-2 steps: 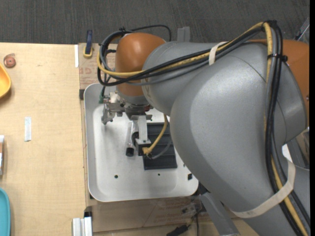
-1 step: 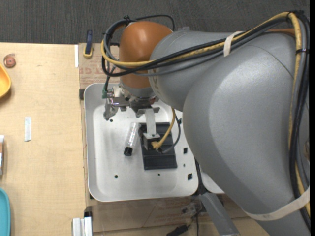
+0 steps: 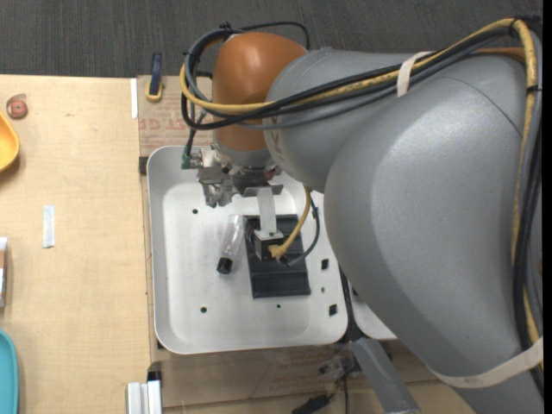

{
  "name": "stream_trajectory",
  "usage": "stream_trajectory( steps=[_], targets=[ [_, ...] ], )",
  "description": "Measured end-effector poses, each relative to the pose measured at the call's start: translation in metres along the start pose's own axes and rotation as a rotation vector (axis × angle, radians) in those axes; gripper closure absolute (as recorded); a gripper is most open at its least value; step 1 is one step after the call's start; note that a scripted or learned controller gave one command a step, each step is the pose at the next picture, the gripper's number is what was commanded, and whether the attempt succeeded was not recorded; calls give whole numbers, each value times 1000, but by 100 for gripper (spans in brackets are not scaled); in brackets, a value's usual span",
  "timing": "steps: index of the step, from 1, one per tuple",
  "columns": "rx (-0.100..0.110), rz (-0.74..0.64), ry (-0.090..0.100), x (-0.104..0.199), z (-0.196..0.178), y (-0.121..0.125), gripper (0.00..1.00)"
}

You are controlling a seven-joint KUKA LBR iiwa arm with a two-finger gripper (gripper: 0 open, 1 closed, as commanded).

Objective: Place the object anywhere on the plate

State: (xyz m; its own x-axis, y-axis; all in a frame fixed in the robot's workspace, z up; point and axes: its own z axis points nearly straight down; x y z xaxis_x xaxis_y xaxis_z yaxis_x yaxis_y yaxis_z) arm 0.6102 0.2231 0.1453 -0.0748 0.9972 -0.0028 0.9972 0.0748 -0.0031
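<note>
Tube [image 3: 231, 241] lies flat, capped end pointing bottom-left.

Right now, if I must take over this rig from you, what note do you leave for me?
Hand: low over the far part of the white bin, and it is not holding the object.
Object: a small clear tube with a black cap, lying flat on the bin floor, just on the near side of the hand.
Done: nothing yet; the tube is not picked up.
Left: grasp the tube, lift it out of the bin, carry it to the plate and release it there.
</note>
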Motion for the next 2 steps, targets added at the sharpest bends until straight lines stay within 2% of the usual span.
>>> stream_trajectory(
  steps=[1,2],
  targets=[
    [0,1,0,0,0,0,0],
    [1,247,0,-3,55,12,0]
  ],
)
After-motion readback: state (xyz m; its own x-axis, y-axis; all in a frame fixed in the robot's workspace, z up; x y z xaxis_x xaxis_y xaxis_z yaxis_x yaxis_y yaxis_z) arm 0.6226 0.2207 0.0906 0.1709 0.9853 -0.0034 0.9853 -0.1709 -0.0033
